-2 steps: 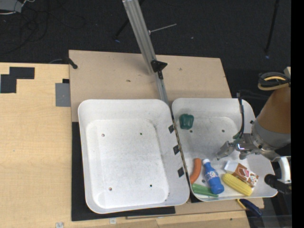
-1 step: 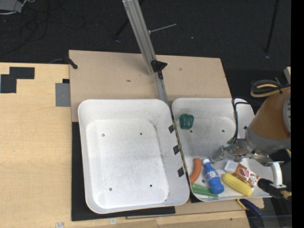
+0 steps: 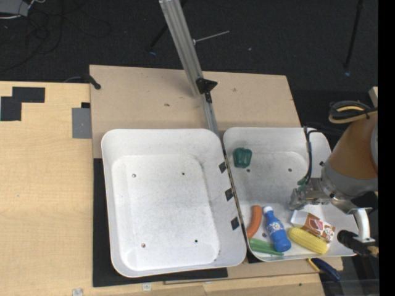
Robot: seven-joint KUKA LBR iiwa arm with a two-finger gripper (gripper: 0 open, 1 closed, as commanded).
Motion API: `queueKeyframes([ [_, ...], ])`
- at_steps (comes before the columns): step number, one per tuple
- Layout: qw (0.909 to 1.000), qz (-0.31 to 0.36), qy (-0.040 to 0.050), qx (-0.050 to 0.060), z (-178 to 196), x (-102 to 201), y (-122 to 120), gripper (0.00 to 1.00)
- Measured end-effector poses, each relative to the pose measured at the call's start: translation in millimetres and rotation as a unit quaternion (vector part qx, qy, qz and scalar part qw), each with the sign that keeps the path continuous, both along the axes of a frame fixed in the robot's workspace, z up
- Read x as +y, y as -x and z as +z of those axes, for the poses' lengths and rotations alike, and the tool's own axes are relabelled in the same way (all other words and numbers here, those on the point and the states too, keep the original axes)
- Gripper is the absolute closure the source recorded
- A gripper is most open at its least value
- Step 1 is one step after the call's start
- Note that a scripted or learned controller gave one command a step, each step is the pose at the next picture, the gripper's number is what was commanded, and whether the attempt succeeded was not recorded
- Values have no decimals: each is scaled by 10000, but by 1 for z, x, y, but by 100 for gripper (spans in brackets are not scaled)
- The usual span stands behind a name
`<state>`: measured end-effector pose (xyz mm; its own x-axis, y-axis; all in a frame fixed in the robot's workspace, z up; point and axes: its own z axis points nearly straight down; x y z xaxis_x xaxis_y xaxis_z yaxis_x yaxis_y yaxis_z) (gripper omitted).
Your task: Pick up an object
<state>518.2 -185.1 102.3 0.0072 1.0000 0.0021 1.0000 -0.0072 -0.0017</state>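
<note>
Down in the right-hand white bin (image 3: pixel 271 142), the two-finger gripper (image 3: pixel 304 197) hangs just above the floor beside a small red-and-white carton (image 3: pixel 319 227); whether it is spread or closed I cannot tell. Nearby, the blue plastic bottle with white cap (image 3: pixel 274 228) looks light, rigid and slippery, probably best pinched across its middle.

Right bin (image 3: pixel 271 143): pepper (image 3: pixel 241 158) at back left; carrot (image 3: pixel 255 220), bottle (image 3: pixel 276 229), corn (image 3: pixel 308 240), carton (image 3: pixel 319 227) along front.
</note>
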Motion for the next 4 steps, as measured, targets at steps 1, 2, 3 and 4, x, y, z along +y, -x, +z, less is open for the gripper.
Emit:
queueKeyframes([
  [1,10000,0,14,-17,53,-5,9,100],
  [2,10000,43,12,-20,98,0,10,100],
  [3,10000,45,17,-30,159,3,4,100],
  [4,10000,58,-4,12,144,54,-13,100],
])
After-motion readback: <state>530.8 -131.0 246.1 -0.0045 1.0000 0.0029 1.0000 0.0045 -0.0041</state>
